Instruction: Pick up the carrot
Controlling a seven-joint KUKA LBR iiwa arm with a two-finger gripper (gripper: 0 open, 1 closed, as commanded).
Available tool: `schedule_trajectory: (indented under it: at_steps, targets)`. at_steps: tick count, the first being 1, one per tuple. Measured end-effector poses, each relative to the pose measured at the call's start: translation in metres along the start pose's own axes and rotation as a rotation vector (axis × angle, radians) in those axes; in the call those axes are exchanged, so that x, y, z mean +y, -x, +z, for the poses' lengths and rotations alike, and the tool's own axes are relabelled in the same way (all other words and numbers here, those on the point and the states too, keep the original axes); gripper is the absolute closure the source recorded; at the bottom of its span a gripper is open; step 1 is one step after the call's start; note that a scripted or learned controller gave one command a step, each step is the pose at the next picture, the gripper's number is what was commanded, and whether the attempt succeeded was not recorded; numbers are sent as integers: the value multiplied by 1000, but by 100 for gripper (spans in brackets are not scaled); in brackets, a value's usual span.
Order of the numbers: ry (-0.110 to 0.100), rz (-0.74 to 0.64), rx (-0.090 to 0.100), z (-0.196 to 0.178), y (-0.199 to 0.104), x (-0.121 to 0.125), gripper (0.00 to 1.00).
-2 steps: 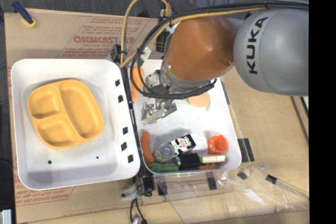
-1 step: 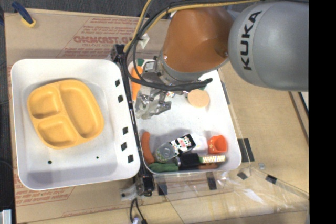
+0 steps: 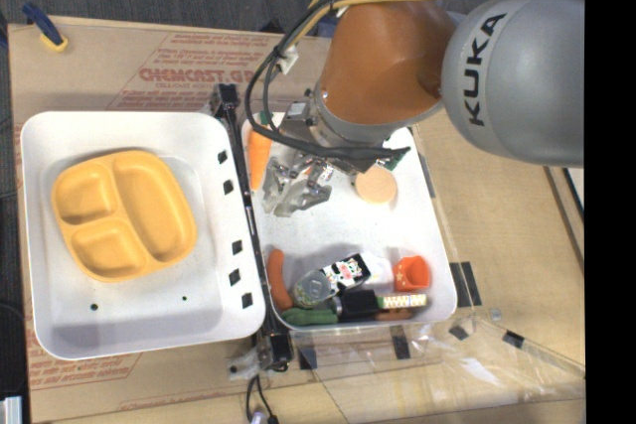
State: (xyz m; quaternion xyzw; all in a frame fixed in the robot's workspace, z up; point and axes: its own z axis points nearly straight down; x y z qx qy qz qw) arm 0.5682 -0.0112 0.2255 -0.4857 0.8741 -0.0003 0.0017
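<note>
Carrot (image 3: 258, 157): orange, tapered, lying lengthwise near-to-far in right bin, at far left corner, close along left wall; green top end at far side, partly hidden under arm; narrow tip points toward near side

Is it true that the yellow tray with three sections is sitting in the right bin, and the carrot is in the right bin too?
Not quite. The camera view shows the yellow tray in the left bin. The carrot is in the right bin, as you said.
</note>
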Motion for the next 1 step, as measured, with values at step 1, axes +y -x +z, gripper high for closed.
schedule_trajectory:
  at_steps: [1]
  targets:
    - [-3,642,-1,-12,15,-25,100]
